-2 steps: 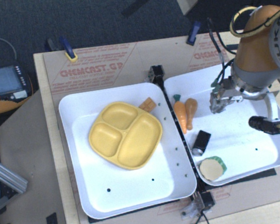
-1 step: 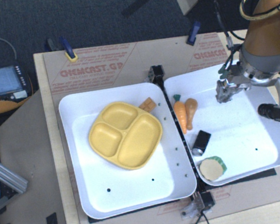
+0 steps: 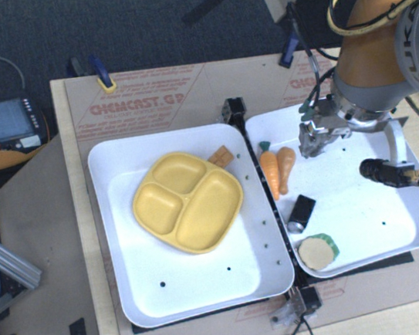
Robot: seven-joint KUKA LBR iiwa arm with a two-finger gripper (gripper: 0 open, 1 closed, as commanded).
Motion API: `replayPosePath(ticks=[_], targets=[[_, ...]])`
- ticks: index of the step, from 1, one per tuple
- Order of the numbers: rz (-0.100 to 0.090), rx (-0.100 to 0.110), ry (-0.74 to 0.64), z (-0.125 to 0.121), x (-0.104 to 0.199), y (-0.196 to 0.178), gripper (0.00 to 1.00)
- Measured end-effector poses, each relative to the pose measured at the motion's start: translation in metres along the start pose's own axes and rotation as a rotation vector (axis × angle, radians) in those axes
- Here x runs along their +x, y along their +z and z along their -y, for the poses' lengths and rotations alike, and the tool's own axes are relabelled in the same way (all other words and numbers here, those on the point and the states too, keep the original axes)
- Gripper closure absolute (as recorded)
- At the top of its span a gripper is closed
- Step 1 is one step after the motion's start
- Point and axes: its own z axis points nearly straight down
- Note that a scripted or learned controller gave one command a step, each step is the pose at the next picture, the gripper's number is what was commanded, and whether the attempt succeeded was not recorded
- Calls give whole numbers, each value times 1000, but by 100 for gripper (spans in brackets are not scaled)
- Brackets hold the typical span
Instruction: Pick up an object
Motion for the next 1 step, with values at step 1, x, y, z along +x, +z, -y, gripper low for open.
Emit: replayPosePath(ticks=[1], targets=[[0,0,-1,-14,61,-2,100]])
